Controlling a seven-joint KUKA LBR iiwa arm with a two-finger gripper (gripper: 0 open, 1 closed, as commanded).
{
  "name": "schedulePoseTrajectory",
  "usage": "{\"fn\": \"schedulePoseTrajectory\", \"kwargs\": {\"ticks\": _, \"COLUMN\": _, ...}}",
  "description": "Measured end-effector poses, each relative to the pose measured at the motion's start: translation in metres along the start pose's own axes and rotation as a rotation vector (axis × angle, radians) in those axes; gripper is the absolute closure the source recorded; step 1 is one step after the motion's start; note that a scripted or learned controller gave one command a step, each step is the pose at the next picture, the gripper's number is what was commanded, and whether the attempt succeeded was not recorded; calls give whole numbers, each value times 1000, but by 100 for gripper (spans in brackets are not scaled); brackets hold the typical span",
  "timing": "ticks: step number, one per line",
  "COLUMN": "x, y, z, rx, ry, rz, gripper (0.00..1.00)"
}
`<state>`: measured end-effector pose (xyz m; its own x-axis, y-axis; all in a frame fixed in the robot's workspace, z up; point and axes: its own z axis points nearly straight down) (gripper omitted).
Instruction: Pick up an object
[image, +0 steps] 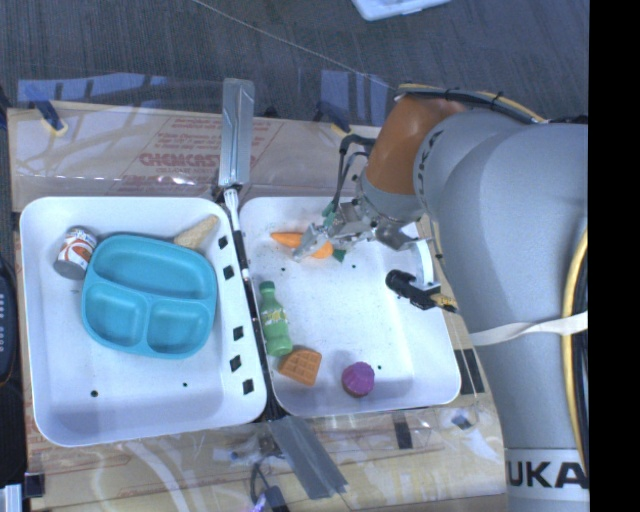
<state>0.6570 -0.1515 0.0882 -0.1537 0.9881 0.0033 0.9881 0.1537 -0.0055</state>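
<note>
Carrot (288, 239) near right bin's (420, 385) back edge, under hand (318, 238); hand grip state unclear, cannot tell.

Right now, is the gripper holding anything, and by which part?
Cannot be told. The gripper sits right at the orange carrot-shaped toy in the right white bin, but no object shows clearly between its fingers.
</note>
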Motion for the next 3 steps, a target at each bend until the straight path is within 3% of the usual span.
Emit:
{"fn": "schedulePoseTrajectory", "kwargs": {"ticks": 1, "x": -1, "y": -3, "z": -5, "rx": 14, "ry": 1, "rz": -6, "gripper": 100}}
{"fn": "schedulePoseTrajectory", "kwargs": {"ticks": 2, "x": 48, "y": 9, "z": -94, "rx": -7, "ry": -4, "rz": -3, "gripper": 100}}
{"fn": "schedulePoseTrajectory", "kwargs": {"ticks": 3, "x": -15, "y": -4, "z": -85, "rx": 1, "ry": -4, "rz": 51, "gripper": 100}}
